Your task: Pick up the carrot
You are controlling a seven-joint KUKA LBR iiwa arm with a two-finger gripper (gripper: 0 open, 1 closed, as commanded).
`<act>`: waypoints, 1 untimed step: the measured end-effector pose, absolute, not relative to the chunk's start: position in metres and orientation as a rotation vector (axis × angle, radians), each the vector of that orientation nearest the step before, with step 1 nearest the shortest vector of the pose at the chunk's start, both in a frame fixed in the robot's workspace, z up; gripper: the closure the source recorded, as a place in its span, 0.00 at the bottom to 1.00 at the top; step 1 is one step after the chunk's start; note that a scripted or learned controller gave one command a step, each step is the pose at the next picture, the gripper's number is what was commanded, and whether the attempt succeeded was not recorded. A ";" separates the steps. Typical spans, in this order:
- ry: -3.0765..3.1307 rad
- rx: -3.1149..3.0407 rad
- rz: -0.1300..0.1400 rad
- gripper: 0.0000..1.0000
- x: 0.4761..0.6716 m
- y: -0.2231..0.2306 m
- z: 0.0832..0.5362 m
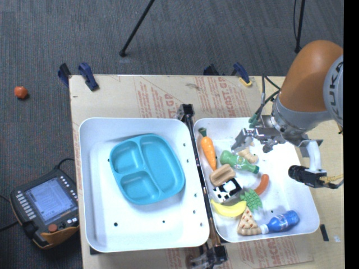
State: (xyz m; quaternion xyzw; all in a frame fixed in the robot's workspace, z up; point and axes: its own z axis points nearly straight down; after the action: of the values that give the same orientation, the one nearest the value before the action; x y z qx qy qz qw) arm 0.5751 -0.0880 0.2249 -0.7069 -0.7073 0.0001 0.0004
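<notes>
The carrot (208,150), orange with a green top, lies along the left wall of the right bin (305,198), its tip pointing toward the front. My gripper (244,141) hangs over the back middle of that bin, to the right of the carrot and apart from it, just above a green bottle (238,160). I see nothing held in the gripper.
Around the carrot lie a bread roll (222,174), a black-and-white cow toy (226,190), a banana (229,208), a pizza slice (246,223), a blue bottle (280,222) and a red sausage (261,182). The left bin (95,150) holds a blue divided plate (147,168).
</notes>
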 end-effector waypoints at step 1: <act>-2.103 -2.331 0.001 0.00 0.633 -0.010 0.197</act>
State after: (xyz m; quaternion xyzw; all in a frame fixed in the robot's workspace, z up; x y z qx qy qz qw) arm 0.6334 -0.0104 0.1974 -0.7425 -0.6698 0.0003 0.0012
